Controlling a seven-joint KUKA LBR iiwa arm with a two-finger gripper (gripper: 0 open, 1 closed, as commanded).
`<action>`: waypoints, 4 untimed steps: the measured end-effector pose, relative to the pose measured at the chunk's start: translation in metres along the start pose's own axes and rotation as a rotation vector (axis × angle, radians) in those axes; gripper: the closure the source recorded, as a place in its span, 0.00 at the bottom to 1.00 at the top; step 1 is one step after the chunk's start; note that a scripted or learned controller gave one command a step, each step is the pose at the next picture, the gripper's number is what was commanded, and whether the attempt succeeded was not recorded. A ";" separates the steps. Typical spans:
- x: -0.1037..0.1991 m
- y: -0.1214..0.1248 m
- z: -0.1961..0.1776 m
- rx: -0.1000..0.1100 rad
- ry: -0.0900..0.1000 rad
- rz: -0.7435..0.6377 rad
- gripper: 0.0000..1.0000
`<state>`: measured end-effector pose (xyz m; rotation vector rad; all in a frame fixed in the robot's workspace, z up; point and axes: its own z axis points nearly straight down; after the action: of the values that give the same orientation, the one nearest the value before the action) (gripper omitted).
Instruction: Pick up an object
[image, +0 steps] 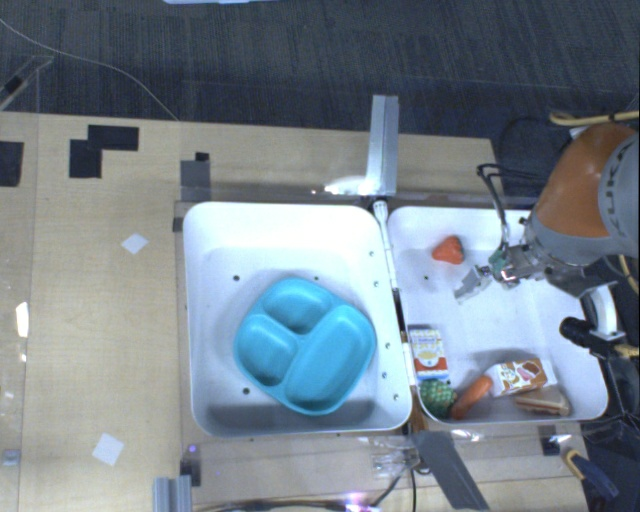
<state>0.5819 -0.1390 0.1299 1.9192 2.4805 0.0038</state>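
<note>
My gripper (472, 285) hangs over the upper middle of the right bin (590, 330), reaching in from the right below the arm's orange band (580, 190). A small red-orange toy (448, 250) lies just up and to the left of it, apart from it. Nearer the front of that bin lie a small carton (426, 350), a green piece (435, 394), an orange carrot (470, 396), a juice box (521, 375) and a brown bun-like piece (545, 404). Nothing shows between the gripper and the bin floor.
The left bin (210, 300) holds a blue divided plate (305, 345). A metal divider (392, 290) separates the two bins, with a grey post (384, 145) behind it. Black cables (500, 190) run beside the arm at the right.
</note>
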 end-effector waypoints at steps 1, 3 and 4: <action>-0.026 0.013 -0.027 -0.002 -0.002 -0.297 0.00; 0.050 0.013 0.041 -0.007 -0.001 -0.063 0.00; 0.044 -0.001 0.038 0.002 0.001 0.216 0.00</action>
<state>0.5703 -0.0967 0.0920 2.1767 2.2614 0.0029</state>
